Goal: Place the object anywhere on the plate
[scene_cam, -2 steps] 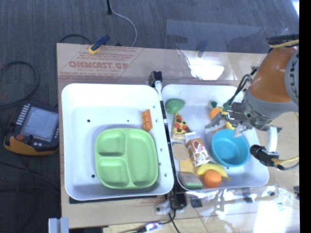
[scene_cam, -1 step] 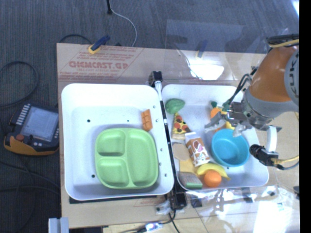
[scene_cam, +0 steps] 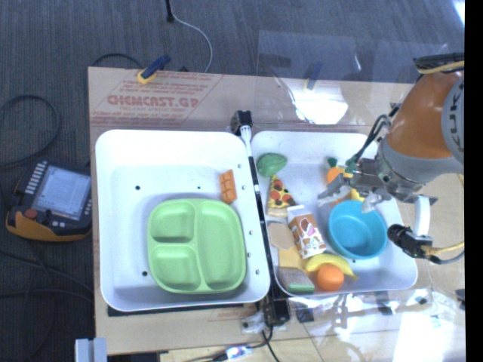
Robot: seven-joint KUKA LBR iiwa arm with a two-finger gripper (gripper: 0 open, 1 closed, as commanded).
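The green divided plate (scene_cam: 198,246) lies in the left bin (scene_cam: 121,164) with all three compartments bare, so nothing has been delivered yet. The only other item in that bin is a small orange block (scene_cam: 227,186), just beyond the plate's far right corner and apart from it.

The rest of the toy food sits in the right bin (scene_cam: 392,277): a green leaf-shaped piece (scene_cam: 272,163), a pizza slice (scene_cam: 281,195), a small printed carton (scene_cam: 306,233), a blue bowl (scene_cam: 357,229), a banana (scene_cam: 326,263), an orange ball (scene_cam: 329,277) and a green block (scene_cam: 299,283).

The arm's hand (scene_cam: 356,187) hangs over the right bin, at the far rim of the blue bowl and near a small orange piece (scene_cam: 333,175). Whether it is open or closed I cannot tell, and no item is visibly held. Judging by this, the task is at the picking stage: grasp, carry to the left bin and release are all left to do.
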